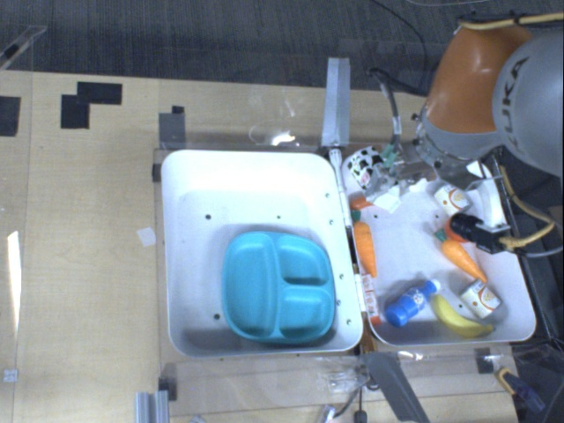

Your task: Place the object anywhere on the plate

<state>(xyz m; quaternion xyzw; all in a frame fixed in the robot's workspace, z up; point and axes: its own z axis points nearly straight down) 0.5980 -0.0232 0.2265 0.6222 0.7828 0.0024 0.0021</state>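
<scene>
Over right bin's (520, 324) far-left corner: jaws (388, 176).

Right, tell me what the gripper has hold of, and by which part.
Cannot be told: the gripper sits low at the right bin's far corner, tip lost in clutter.

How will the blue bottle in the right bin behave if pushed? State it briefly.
The blue bottle lies on its side, so it would probably roll if nudged across its length. It looks like small plastic, so likely light and stiff. The banana lies close beside it and might block a roll that way.
</scene>
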